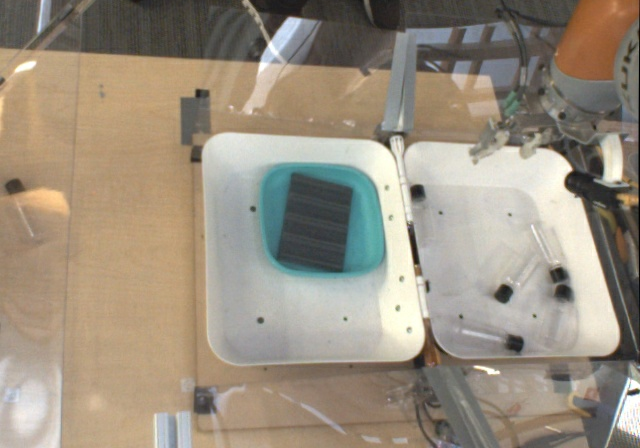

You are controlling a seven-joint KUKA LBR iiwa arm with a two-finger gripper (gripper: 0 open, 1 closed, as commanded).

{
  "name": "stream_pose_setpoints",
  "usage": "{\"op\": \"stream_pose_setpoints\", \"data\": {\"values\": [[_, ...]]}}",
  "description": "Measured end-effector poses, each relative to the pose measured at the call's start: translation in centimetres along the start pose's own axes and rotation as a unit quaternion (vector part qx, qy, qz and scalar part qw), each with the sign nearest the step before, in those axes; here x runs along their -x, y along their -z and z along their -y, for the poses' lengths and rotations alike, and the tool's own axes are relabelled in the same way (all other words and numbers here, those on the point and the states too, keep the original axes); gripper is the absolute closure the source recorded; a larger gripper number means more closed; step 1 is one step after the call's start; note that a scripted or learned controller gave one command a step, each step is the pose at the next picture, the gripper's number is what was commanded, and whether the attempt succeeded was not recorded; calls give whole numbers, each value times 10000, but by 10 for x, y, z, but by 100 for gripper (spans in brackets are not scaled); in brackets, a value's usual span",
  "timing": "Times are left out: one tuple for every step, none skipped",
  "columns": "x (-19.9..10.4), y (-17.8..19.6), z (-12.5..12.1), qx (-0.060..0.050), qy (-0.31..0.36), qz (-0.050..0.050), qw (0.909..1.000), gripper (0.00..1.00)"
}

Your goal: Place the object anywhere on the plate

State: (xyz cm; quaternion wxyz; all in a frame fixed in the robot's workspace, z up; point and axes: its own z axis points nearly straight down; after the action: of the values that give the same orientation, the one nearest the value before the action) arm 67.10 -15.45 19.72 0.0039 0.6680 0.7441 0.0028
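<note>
A teal plate [370, 226] rests in the left white bin [300, 336]. A dark grey ribbed block [316, 222] lies flat on the plate's middle, slightly tilted. My gripper [508, 139] hangs over the far edge of the right white bin [590, 336], well to the right of the plate. Its fingers are open with nothing between them. The orange band of the arm [600, 26] is above it at the top right.
Several clear vials with black caps lie in the right bin, among them one [545, 241] near the right wall and one [488, 336] along the front. A metal post [400, 86] rises behind the gap between the bins. Cables hang at the right.
</note>
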Motion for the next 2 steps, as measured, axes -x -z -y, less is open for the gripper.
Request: {"op": "stream_pose_setpoints", "data": {"values": [[34, -3, 59, -14, 178, 3, 9998, 0], [-7, 36, 123, -7, 711, 1, 9975, 0]]}}
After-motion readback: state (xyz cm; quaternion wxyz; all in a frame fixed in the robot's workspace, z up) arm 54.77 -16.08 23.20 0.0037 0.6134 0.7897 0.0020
